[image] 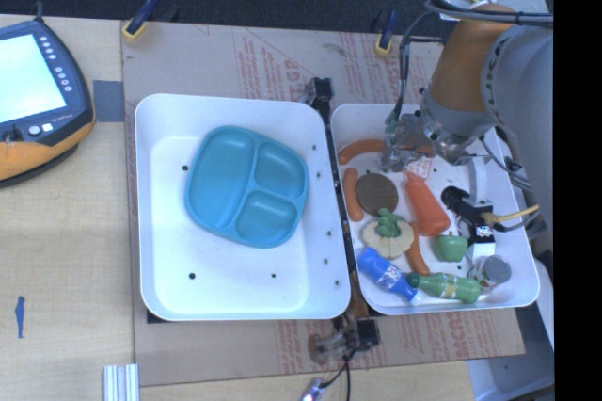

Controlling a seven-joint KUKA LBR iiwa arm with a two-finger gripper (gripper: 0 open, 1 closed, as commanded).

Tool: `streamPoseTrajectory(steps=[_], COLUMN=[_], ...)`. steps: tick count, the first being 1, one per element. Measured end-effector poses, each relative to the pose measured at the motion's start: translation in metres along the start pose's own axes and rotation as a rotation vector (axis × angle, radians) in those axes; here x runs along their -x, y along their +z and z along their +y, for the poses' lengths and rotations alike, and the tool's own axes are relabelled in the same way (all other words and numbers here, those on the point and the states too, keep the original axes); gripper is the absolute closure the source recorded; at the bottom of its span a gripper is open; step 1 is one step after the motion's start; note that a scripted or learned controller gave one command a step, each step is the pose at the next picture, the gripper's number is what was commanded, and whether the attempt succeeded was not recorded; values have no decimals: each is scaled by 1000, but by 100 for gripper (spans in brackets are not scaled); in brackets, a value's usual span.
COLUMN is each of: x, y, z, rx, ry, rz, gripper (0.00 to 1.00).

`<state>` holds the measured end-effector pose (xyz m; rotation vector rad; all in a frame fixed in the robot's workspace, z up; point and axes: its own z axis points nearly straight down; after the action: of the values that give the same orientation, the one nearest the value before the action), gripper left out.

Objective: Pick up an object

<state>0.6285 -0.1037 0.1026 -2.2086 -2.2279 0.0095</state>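
We find the gripper (406, 148) low in the right bin (523, 281), above its clutter by the brown disc (376, 192) and carrot (426, 207), likely candidate objects; its state we cannot tell.

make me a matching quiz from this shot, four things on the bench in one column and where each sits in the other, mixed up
Things:
1. blue divided plate
2. green bottle
3. tablet
4. brown patty

Places:
A. near edge of the right bin
B. on the bench, left of both bins
C. middle of the left bin
D. right bin, beside the orange carrot

Pairs: 1-C, 2-A, 3-B, 4-D
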Motion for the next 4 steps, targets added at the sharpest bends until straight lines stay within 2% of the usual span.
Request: streamPoseTrajectory(steps=[1,2,3,4], x=[0,1,1,2], y=[0,-10,-10,-21], z=[0,0,0,0], rx=[0,0,-1,2], ry=[0,-1,-1,0], rz=[0,-1,-1,-2], gripper=[0,100,0,100])
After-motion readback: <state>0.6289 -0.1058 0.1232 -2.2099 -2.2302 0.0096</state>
